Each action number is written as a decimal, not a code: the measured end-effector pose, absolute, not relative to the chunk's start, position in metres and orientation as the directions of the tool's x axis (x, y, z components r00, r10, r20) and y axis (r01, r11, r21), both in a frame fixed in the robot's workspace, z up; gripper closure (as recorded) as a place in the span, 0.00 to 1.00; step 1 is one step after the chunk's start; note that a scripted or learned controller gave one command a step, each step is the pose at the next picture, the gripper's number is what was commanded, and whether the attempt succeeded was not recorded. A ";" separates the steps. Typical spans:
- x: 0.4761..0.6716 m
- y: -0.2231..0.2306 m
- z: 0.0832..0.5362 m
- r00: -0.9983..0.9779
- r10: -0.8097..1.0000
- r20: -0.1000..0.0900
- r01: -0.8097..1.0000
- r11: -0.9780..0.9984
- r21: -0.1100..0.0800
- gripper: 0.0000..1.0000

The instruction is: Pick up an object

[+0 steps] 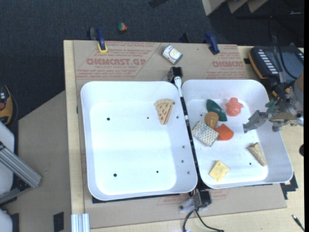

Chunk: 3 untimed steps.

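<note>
Claw over right bin, grip state unclear, wedge just below, long axis diagonal

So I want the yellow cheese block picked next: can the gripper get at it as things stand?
Probably yes. The yellow block lies alone on the right bin's floor, apart from other items, and the gripper hangs over the same bin.

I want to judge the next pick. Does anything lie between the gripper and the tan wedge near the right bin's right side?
Nothing visible does. The gripper is above bare white floor of the right bin, and the tan wedge lies just below it in the view, apart from the other items.
</note>
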<state>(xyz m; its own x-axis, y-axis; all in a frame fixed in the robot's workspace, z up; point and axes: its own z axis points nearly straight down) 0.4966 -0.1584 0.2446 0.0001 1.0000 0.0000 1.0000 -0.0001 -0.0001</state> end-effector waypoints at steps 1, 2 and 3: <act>0.507 -0.090 0.119 -0.006 1.000 0.005 1.000 0.006 -0.010 0.00; 0.494 -0.039 0.225 -0.006 1.000 0.001 1.000 0.006 0.008 0.00; 0.494 -0.042 0.229 -0.001 1.000 0.000 1.000 0.001 0.003 1.00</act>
<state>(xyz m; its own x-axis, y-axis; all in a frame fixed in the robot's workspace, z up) 0.4944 -0.0423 0.2294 -0.0006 1.0000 -0.0005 1.0000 0.0007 0.0030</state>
